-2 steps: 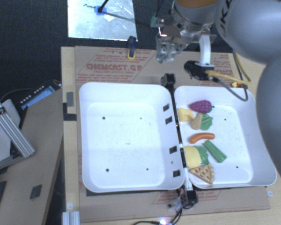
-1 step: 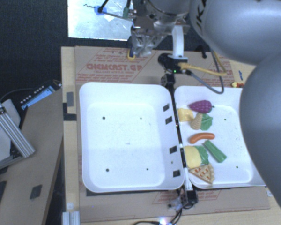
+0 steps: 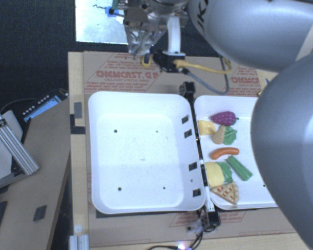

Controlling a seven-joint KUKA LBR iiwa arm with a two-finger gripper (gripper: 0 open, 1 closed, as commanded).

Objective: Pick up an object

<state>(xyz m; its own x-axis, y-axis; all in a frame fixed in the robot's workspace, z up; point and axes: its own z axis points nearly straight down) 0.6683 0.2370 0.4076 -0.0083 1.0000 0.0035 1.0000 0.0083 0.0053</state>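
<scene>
- At the near edge of the bench, a tangle of thin wires lies just below the seam where the two bins meet.
- In the near corner of the right shallow white plastic bin, a tan toy pizza slice with a red lattice top lies flat.
- Just beyond it sits a pale yellow rounded toy block, touching a dark green toy pod that slants to its right.
- Further in, an orange toy sausage lies crosswise.
- Beyond that, a cream cone-shaped toy with green leaves rests beside a small yellow toy wedge.
- Farthest in that bin is a purple toy bunch of grapes.
- The left shallow white plastic bin sits beside the right one, black clips running down the seam between them.
- The grey arm covers the right side of the view.
- The two-finger gripper hangs beyond the far rim of the left bin, over the printed cardboard sheet, well apart from the toys; I cannot tell how it is set, and nothing shows in its grasp.
</scene>
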